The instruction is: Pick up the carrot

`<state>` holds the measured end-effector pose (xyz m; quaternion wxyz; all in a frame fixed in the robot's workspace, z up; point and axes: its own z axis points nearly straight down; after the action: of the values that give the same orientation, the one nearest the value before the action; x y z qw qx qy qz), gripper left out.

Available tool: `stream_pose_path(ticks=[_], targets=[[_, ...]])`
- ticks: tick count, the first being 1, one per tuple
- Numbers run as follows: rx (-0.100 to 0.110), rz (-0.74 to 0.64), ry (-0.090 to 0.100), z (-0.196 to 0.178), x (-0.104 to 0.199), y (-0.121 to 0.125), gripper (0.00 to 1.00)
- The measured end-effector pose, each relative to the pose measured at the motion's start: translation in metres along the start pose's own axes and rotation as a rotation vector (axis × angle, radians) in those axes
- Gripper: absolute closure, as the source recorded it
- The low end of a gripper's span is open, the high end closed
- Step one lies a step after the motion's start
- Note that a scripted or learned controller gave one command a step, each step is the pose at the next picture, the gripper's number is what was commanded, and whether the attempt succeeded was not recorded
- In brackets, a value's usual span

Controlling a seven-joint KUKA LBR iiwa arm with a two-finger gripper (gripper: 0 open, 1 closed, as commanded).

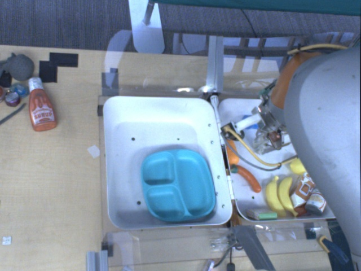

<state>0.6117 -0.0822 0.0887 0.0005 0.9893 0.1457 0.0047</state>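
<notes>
1. Camera view: the carrot [249,179] lies low on the left side of the right bin [249,205], just beside the bananas [279,195].
2. The gripper [267,135] hangs up-right of it, apart.
3. Whether the gripper is released or clenched cannot be told.

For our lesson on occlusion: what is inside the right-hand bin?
Visible in the right-hand bin: the carrot near its left wall, bananas, a green piece at the front. The grey arm covers its right side; anything beneath is hidden.
</notes>
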Motion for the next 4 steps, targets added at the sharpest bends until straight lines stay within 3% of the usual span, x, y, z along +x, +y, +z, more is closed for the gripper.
stream_pose_path(ticks=[1, 2, 3, 4], targets=[[0.001, 0.07, 0.001, -0.002, -0.076, -0.015, 1.0], [-0.002, 0.067, -0.001, -0.002, -0.067, -0.017, 1.0], [-0.006, -0.351, 0.007, -0.003, -0.079, -0.016, 1.0], [-0.004, -0.123, 0.011, -0.003, -0.105, -0.018, 1.0]])
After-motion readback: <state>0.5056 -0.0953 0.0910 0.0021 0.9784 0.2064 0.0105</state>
